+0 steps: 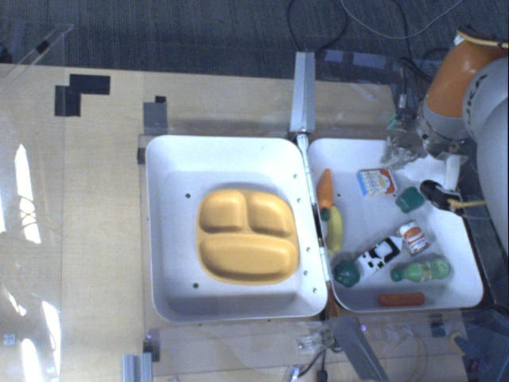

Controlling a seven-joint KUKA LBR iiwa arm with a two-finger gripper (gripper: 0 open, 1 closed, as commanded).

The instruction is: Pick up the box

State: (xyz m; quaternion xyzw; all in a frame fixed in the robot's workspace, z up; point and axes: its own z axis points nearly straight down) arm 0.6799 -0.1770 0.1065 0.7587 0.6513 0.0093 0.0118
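Two white bins: small white-and-orange box [376, 182] lies near right bin's [471, 289] back edge, gripper [402, 151] just beside; its opening unclear.

It was a robotics lab: a pale wooden bench [87, 213] with metal brackets [303, 94], loose cables [374, 14] at twelve o'clock, grey carpet [159, 22] beyond.

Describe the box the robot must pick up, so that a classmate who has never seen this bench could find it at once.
Find the right-hand white bin, the one crowded with small items. The box lies flat near its back edge, just right of the carrot. It is the only flat, rectangular thing there, white with red and blue print.
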